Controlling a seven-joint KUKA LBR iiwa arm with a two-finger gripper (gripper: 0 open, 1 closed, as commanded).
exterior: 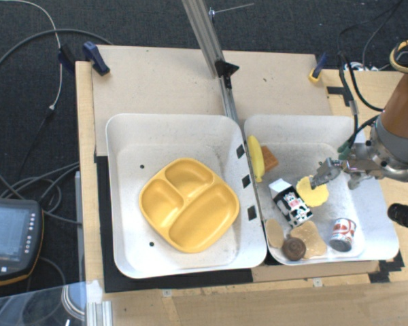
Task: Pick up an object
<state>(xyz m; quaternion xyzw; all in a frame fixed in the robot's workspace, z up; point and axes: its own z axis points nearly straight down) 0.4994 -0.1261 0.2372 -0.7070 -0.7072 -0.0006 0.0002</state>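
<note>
We see end effector (324, 174) low over yellow round thing (313, 191) in right bin (387, 231) (aiming there, we think); grip state unclear.

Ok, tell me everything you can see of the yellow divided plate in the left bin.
The yellow divided plate looks like matte plastic, rounded-square, with three compartments: two smaller ones toward the upper left and one large one at lower right, split by raised ridges. It lies flat, right side up, turned diagonally, near the middle of the left bin. It holds nothing, and only the bin floor touches it.
</note>
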